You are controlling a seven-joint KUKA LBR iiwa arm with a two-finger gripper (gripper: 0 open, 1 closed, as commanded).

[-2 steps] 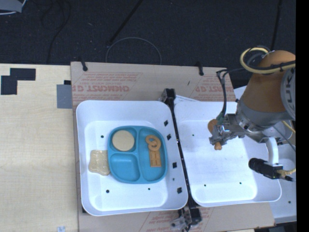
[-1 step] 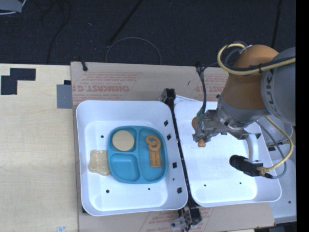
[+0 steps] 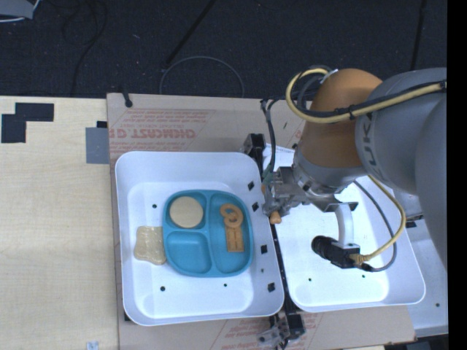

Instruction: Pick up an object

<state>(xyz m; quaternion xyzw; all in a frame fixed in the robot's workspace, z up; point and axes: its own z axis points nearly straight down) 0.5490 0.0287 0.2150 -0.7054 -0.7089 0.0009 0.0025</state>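
**Arm over the bin divide, nothing picked yet**

I see the candidate objects lying in the left white bin (image 3: 139, 173), left of centre in the frame: a blue plastic tray with three compartments (image 3: 206, 233), holding a round tan disc (image 3: 185, 211) in its upper-left compartment and a small orange-brown wooden key-like piece (image 3: 233, 227) in its right one. A pale yellow sponge-like block (image 3: 149, 244) lies just beside the tray's left edge, touching or nearly so.

The gripper (image 3: 275, 211) sits at the ridge between the two bins, just right of the tray's right rim. Its fingers are too small and cluttered for me to read, so I cannot tell how they stand, and I see nothing held. A small orange nub shows at its tip; I can't say what it is.

I judge this as the approach step, grasp not yet made. Next I'd want the tool carried left over the tray, centred on one piece, then lowered. The right white bin (image 3: 379, 283) lies under the grey arm (image 3: 408, 137).
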